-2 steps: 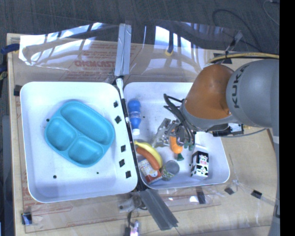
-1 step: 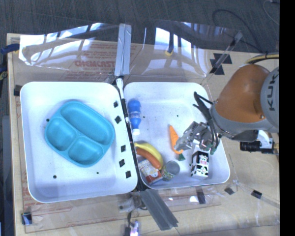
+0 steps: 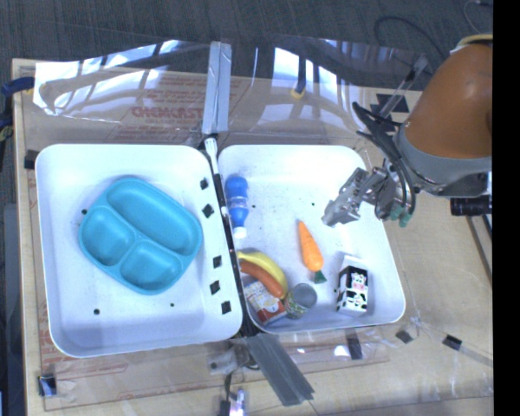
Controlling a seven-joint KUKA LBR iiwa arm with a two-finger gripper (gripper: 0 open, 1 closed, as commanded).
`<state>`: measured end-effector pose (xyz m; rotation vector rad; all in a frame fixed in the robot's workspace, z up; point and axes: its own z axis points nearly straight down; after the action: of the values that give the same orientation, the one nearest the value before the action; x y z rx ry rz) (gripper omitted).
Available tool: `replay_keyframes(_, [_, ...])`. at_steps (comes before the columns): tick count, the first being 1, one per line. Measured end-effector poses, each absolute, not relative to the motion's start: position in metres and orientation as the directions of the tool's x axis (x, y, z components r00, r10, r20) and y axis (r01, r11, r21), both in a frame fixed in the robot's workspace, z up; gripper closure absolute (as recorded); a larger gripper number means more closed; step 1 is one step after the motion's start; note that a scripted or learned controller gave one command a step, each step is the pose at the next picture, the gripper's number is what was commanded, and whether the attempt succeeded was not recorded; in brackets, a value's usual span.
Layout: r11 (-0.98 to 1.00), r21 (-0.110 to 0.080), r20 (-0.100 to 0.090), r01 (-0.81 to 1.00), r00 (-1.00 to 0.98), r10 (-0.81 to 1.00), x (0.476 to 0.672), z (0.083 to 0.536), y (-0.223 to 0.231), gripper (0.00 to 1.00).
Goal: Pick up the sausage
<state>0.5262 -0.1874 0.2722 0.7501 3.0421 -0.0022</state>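
A worktop (image 3: 433,258) carries two white bins. The sausage (image 3: 262,273) lies in the right bin (image 3: 277,167), touching the banana (image 3: 269,263), left of the carrot (image 3: 309,246). The hand (image 3: 340,211) hovers above the carrot, holding nothing; its opening I cannot tell.

Robot arm (image 3: 455,102): a bulbous, rounded shell, orange-brown over its upper part with a soft highlight on the curve. Beneath the orange lies a pale grey collar, edged below by a dark rim. Black cables (image 3: 386,115) run in loose loops along the arm's left side, several strands bundled together. The hand (image 3: 340,210) is a small assembly of grey metal links and brackets, angular and dull in finish, with darker joints between the parts. A short greenish fitting sits at its base, beside thin dark wires.
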Motion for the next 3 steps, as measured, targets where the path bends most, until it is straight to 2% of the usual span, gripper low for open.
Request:
replay_keyframes(1, [0.728, -0.002, 0.002, 0.685, -0.728, 0.685, 0.477, 0.162, -0.210, 1.00])
replay_keyframes(2, [0.430, 0.001, -0.002, 0.903, -0.430, 0.903, 0.478, 0.192, -0.211, 1.00])
replay_keyframes(3, [0.016, -0.004, 0.003, 1.000, -0.016, 1.000, 0.477, 0.115, -0.210, 1.00])
